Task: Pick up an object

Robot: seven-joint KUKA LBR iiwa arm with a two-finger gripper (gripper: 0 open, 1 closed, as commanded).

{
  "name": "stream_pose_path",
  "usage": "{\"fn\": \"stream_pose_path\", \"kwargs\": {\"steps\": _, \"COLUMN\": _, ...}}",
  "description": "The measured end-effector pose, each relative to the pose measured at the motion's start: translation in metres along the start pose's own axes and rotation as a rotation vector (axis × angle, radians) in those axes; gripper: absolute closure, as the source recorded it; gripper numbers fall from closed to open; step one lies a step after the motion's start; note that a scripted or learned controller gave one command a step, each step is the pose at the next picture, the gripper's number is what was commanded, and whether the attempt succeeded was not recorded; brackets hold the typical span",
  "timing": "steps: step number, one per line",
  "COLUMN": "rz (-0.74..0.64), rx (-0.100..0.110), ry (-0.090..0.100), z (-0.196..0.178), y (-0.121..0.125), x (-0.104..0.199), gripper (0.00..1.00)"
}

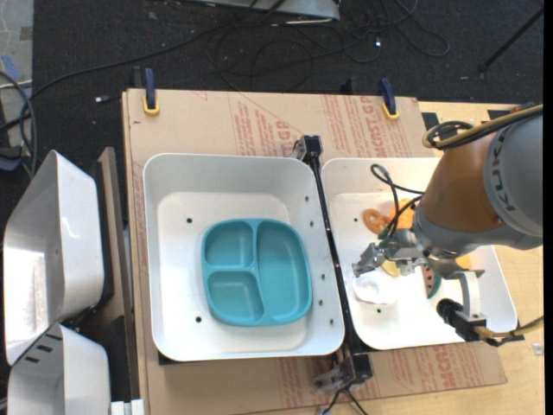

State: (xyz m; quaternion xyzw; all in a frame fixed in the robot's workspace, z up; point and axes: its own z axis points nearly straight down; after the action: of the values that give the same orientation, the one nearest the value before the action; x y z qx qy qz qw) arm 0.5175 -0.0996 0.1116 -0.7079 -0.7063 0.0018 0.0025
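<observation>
A teal three-compartment plastic tray lies in the white left bin; the white right bin, beside it at frame right, holds small objects.

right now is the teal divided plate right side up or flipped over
Right side up. The teal divided plate lies flat in the left bin, its three compartments facing the camera, with nothing visible in them.

A thick grey arm with an orange band, black cable and dark lettering.
</observation>
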Motion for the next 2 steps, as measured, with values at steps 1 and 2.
{"fn": "stream_pose_path", "kwargs": {"steps": 1, "rz": -0.001, "rx": -0.004, "ry": -0.001, "z": 0.020, "y": 0.000, "x": 0.000, "gripper": 0.00}}
{"fn": "stream_pose_path", "kwargs": {"steps": 2, "rz": 0.001, "rx": -0.015, "ry": -0.003, "z": 0.006, "y": 0.003, "x": -0.001, "gripper": 1.00}}
